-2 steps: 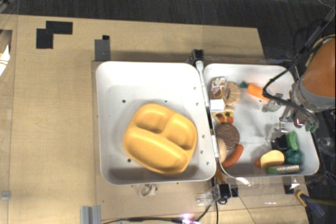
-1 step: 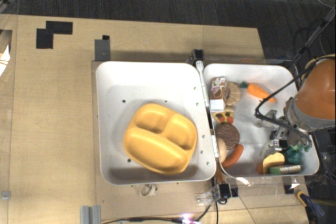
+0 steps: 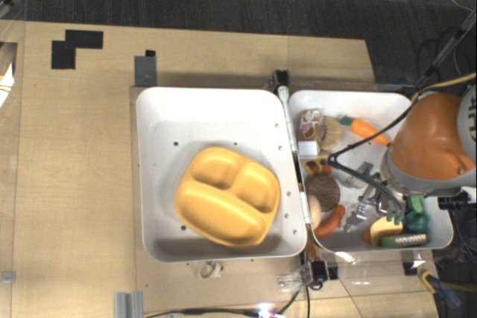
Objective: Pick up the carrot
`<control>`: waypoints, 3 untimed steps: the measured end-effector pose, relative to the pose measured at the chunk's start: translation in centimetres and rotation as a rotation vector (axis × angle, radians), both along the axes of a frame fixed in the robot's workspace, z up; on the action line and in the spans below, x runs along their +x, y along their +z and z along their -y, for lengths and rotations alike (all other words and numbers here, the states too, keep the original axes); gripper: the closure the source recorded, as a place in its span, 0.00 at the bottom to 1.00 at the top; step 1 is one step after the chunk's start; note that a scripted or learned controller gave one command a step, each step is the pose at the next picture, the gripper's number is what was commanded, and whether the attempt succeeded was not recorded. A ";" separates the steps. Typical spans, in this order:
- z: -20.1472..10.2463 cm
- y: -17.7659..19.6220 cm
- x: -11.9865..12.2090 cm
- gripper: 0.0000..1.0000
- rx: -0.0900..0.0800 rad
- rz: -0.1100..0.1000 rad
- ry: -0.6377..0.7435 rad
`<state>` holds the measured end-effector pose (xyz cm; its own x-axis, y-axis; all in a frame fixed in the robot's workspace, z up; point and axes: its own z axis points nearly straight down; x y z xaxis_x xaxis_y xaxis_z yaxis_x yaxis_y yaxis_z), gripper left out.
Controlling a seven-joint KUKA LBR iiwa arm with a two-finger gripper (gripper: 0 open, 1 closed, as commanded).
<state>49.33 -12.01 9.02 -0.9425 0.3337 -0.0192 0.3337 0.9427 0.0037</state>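
The carrot [image 3: 367,129], orange with a small green top, lies near the far wall of the right bin [image 3: 350,97]. My gripper [image 3: 364,197] hangs lower in the same bin, toward its near side, clearly apart from the carrot. It sits over a clutter of items beside a brown round object [image 3: 324,191]. The grey arm with its orange band [image 3: 431,139] reaches in from the right and hides the right part of the bin.
The left bin [image 3: 160,160] holds a large yellow bread-shaped object [image 3: 226,194]. In the right bin lie a small packet [image 3: 311,126], a red-orange sausage [image 3: 331,220], a yellow wedge [image 3: 387,229] and a green piece [image 3: 414,220]. A black cable [image 3: 373,138] crosses near the carrot.
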 end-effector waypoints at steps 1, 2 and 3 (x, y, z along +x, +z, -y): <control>0.6 -0.1 -0.2 0.00 0.004 -0.006 -0.192; -3.3 0.0 0.0 0.00 0.000 0.003 -0.253; -0.3 -0.1 5.9 0.00 0.006 -0.001 -0.283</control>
<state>55.22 -11.74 8.94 -0.8117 0.5839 -0.0153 0.5839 0.8118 0.0081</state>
